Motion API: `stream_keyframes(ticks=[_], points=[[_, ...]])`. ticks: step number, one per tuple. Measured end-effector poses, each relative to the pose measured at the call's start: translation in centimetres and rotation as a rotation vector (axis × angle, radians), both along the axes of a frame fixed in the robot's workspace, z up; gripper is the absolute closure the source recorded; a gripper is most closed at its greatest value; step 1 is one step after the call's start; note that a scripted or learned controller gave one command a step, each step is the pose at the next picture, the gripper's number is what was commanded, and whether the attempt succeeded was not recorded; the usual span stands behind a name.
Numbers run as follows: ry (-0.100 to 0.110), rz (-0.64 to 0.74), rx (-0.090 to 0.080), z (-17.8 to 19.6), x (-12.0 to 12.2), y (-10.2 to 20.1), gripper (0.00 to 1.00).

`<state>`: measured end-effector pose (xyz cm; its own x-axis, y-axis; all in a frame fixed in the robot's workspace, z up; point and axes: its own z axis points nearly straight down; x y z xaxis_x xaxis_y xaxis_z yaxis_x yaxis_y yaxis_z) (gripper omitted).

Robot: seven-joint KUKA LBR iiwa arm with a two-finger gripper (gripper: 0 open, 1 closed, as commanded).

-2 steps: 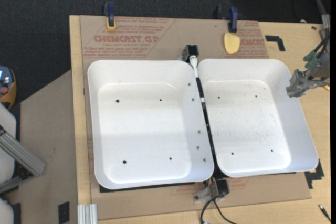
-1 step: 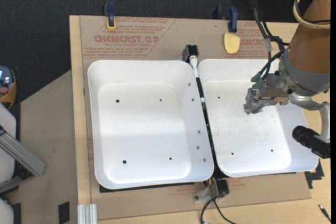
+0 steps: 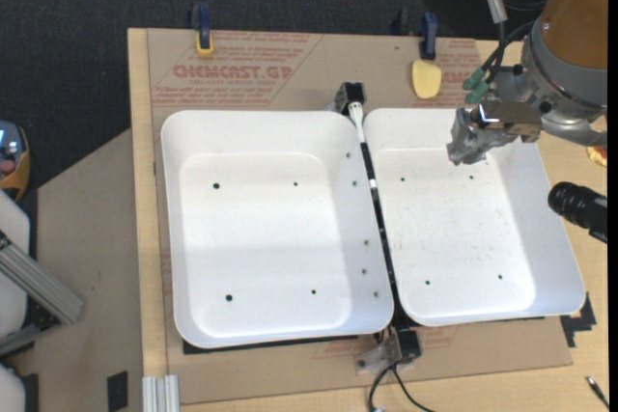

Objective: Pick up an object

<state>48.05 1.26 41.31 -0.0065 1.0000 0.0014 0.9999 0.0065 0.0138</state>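
My end effector hovered over the right bin's far edge; I cannot tell its state. A yellow object lay on the bench beyond that bin.

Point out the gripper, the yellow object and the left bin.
gripper (image 3: 470,148), camera view, midway between its fingertips.
yellow object (image 3: 426,78), camera view, its middle.
left bin (image 3: 256,222), camera view, bare floor.
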Motion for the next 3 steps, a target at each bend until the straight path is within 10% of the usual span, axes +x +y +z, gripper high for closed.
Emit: stream_keyframes(ticks=[1,2,3], points=[[0.02,-0.002,-0.001,-11.4,5.2,4.7,1.0],[0.005,-0.011,-0.004,-6.5,9.3,-1.4,1.0],[0.01,-0.003,-0.002,-13.6,16.7,1.2,1.0]])
